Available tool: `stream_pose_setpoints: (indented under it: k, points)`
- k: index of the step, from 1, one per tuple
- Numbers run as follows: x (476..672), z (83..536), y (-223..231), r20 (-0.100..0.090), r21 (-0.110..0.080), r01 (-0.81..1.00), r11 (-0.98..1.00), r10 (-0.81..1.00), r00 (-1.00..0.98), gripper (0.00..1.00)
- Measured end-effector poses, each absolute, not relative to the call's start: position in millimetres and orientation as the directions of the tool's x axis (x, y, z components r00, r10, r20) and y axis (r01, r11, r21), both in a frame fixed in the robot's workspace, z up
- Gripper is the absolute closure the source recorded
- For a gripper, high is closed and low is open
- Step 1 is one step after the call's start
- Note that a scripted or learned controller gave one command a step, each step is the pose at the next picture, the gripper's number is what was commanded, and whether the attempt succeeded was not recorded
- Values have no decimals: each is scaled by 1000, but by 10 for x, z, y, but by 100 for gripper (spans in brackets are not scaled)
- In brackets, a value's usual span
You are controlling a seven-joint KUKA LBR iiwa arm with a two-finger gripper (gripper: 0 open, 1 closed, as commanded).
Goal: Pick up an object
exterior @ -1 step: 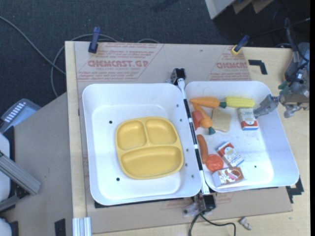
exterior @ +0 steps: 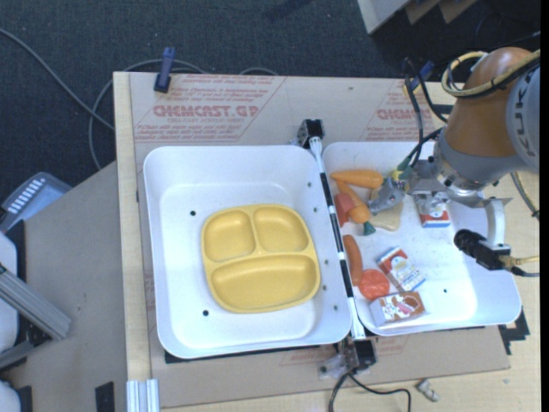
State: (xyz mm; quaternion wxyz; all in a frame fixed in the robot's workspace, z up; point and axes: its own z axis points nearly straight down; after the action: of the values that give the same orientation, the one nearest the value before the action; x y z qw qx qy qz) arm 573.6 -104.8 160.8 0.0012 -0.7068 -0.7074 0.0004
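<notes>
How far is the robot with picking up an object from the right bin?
Done: the arm has reached over the right bin, and its hand is low among the toy foods, by the orange carrot. In hand: nothing visibly lifted; the grip is unclear. Left: close on one item and raise it. The yellow tray sits in the left bin.

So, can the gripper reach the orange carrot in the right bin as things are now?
Probably yes. The carrot lies uncovered at the bin's far-left end, and the gripper is just beside it.
</notes>
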Motion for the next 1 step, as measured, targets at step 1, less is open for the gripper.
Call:
stream_pose_setpoints:
  k: [1]
  points:
    - [5252,1266,-1224,1,-2,1000,-1,1000,1,0]
